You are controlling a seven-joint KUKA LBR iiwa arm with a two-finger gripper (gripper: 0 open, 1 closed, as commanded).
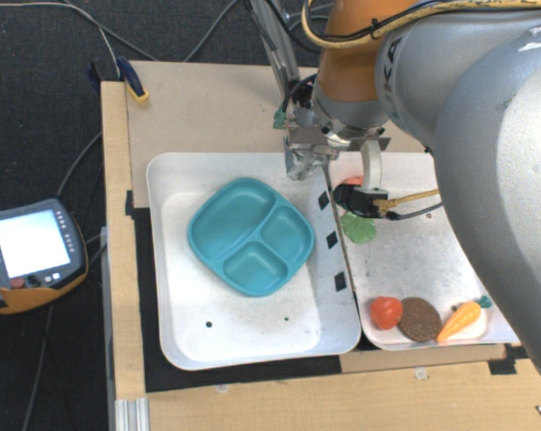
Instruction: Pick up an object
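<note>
Nearest the lens was the grey arm (486, 133), which reached in above the second bin (423, 259) and brought its orange band over the area beyond the plate's far side. At its end the gripper (299, 171) hung pointing down, just past the far corner of the teal plate (251, 235) and close to the far wall of the bin (176, 335) that held the plate. Whether the gripper was wide or narrow could not be told from this angle. Nothing was seen held in it, and it stood apart from the plate, so the pick was judged not yet made.

The plate lay flat with its three compartments up, turned cornerwise, clear of every wall of its bin. Lying flat, it probably offered only its low rim as a grasp edge, which was judged a difficult hold.

Across the shared wall from the plate, the second bin held the smaller candidates. A green piece (359, 229) lay just beyond that wall, level with the plate's far half. A tomato (386, 312), a brown disc (420, 319) and a carrot (459, 320) sat in a row against the near wall, well apart from the plate. Being small, they seemed easier to enclose, though their crowding could cause a neighbour to be struck.

On the plate's opposite side, off the bench (208, 106), rested a handheld screen (32, 250).
</note>
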